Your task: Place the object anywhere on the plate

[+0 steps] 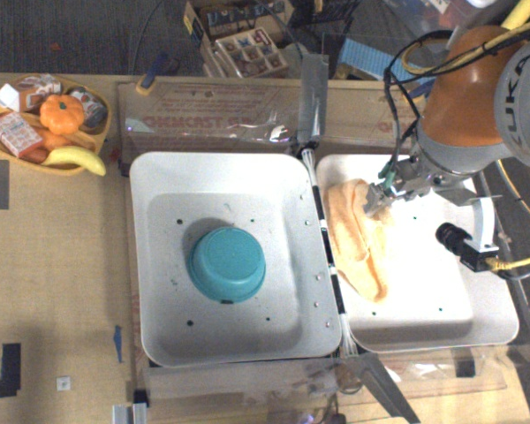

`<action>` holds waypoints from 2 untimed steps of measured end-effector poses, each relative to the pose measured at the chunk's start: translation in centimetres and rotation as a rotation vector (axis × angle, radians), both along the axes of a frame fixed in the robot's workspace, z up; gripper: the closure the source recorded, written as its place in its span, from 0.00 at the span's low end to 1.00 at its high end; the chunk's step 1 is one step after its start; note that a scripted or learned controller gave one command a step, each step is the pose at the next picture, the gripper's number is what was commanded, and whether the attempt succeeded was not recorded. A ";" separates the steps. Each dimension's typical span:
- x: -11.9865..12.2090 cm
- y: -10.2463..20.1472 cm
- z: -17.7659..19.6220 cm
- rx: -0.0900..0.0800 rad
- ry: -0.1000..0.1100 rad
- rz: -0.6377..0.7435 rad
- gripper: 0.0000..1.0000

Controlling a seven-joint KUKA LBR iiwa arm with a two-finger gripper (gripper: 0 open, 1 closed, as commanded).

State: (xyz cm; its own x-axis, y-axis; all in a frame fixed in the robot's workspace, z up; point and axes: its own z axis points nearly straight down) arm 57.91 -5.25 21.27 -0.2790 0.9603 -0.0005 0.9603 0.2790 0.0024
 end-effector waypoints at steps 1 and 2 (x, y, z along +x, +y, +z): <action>0.1 -0.1 1.2 -0.001 0.000 -0.001 1.00; 1.9 5.3 0.5 -0.002 -0.002 0.399 1.00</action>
State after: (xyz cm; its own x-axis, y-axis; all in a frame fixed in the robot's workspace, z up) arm 59.84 0.04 21.79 -0.6305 0.7762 -0.0033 0.7762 0.6305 0.0034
